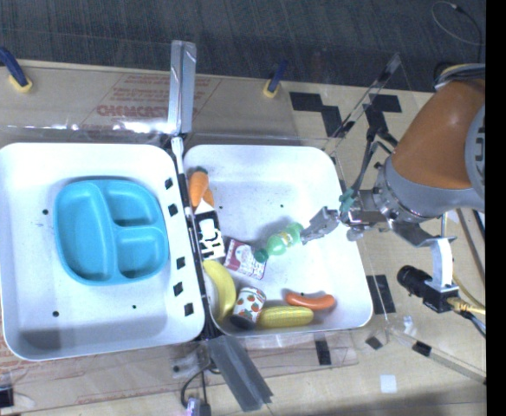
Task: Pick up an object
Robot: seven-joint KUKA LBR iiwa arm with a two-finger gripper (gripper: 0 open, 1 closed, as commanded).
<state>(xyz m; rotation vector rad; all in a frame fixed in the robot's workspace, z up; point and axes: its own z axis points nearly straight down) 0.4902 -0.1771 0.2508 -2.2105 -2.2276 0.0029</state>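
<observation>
Right white bin [236,167] holds the clutter, mostly along its left wall and front edge: 1 orange carrot-shaped toy [198,185] at the left wall, 1 black-and-white carton [208,234] below it, 1 small pink-and-white packet [246,259], 1 yellow banana [219,289], 1 round red-and-white patterned item [249,304], 1 yellow oblong toy [286,316] and 1 orange-red sausage-shaped toy [310,300] just above it. 1 green plastic bottle-like toy [282,240] lies mid-bin, touching the packet's right side. Left white bin [10,232] holds 1 light-blue divided plastic tray [113,229].

Grey arm with orange band [439,150] reaches in from the right over the bin's right rim, wrist low, tool angled down-left. 2-finger gripper [315,227] sits right at the green toy's right end; jaws look narrowly parted, possibly pinching that end, but contact is too small to confirm.
</observation>
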